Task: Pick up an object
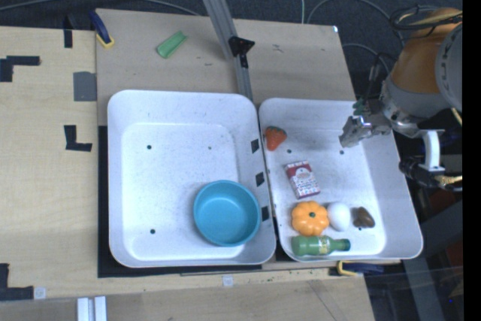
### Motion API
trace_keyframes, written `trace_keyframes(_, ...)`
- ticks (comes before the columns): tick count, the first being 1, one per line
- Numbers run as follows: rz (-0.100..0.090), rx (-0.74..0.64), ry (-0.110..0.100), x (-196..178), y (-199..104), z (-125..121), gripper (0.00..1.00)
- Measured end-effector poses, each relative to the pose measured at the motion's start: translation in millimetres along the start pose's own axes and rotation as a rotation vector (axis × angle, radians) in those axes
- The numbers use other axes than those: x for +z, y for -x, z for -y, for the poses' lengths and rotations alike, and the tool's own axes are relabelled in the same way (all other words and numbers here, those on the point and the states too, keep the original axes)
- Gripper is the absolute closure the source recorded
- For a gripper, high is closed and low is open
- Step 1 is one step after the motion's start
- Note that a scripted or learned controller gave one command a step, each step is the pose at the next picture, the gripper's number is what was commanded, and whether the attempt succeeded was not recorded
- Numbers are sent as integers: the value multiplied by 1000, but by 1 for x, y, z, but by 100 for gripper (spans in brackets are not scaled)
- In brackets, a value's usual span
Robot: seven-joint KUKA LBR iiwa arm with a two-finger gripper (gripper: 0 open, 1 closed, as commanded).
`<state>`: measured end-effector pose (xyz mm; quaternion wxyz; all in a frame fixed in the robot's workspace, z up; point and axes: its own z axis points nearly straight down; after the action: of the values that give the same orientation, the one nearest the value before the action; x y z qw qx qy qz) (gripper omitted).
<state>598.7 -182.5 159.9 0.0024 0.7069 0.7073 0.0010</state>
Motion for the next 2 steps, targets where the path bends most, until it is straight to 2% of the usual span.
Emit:
trace_keyframes(1,0,-2,1,-53,-2,-12,100)
trace_keyframes(2,-2,-1,-5,-65,-2,-12,100)
